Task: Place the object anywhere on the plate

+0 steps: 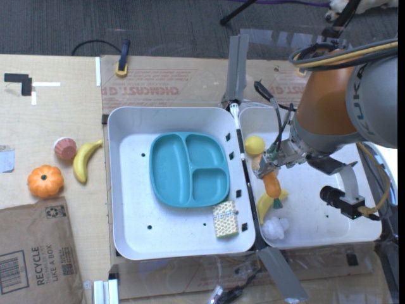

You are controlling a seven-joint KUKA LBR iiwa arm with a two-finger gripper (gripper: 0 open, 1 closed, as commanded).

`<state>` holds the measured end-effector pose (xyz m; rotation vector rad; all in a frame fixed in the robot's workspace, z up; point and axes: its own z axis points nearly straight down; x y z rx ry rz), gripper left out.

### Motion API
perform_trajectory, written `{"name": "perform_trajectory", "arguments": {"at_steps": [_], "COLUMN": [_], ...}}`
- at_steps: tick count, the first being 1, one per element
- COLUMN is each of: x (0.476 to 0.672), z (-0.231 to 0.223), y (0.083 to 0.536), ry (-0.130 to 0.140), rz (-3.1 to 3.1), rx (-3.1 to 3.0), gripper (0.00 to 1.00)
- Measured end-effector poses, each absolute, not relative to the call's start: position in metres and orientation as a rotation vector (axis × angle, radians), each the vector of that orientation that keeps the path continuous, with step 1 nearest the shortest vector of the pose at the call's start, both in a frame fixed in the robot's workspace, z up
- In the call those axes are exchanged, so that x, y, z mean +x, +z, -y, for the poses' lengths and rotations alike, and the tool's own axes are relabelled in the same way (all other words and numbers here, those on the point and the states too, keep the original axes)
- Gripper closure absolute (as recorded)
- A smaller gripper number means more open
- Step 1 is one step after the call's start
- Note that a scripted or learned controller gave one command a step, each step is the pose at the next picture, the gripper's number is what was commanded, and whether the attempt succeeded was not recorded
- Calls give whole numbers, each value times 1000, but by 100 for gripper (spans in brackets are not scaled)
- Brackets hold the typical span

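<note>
Camera view, from the near edge: the left bin (120, 189) holds a small yellow patterned sponge (225, 220) by its near right corner, and farther in a smooth teal plate (188, 170) with three compartments, with bare white floor all around it. The right bin (316, 230) holds a white crumpled object (274, 228), a yellow banana (267, 202), an orange carrot-like object (272, 185) and a round lemon (254, 145), all crowded along its left wall. The end effector (271, 162) is just over the orange object; whether it grips it I cannot tell. On the desk (57, 106) at left lie a pumpkin (45, 181), a second banana (84, 160) and a pink object (64, 149).
</note>
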<state>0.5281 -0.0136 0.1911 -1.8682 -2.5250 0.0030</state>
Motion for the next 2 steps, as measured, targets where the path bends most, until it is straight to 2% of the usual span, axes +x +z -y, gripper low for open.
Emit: {"name": "perform_trajectory", "arguments": {"at_steps": [1,2], "x": [610,611], "z": [-70,-69], "y": [191,191], "ry": [4,5], "rz": [2603,2603], "rx": [-1758,-1759], "gripper": [100,0]}}
